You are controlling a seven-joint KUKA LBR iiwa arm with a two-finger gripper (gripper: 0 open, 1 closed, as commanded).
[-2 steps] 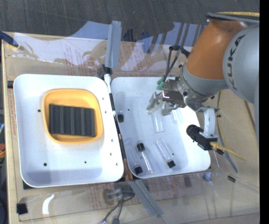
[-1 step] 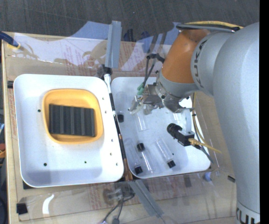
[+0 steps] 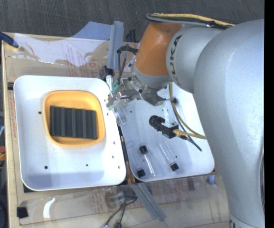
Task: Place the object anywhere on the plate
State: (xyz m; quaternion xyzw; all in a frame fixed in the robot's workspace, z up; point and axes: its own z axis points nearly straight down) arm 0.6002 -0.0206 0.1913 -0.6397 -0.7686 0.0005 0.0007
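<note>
Find the gripper (image 3: 115, 99) low over the top left corner of the right bin (image 3: 196, 156), just beside the wall shared with the left bin (image 3: 32, 151). Cannot tell whether open or shut: too much metal and cable crowding the tip, and nothing plainly clamped there.

Look further down the right bin for the likely objects: a clear tube (image 3: 146, 159) with black caps near the left wall, and a second clear tube (image 3: 169, 158) just to its right, lying flat and apart from the first. Note the plate (image 3: 72, 98), yellow-rimmed with a dark ridged insert, in the upper middle of the left bin, well apart from both tubes and carrying neither.

Judging by that, at the picking stage, with the transfer not yet begun.

To do it well:
- Choose one tube and come down square across its narrow width, not along its length.
- Aim at the middle rather than a cap, and keep off the neighbouring tube and the bin wall.
- Close gently; probably smooth and round, so apt to roll or squirt out.
- Lift clear of both bin walls before crossing.
- Lower onto the ridged centre and release close to the surface.
</note>
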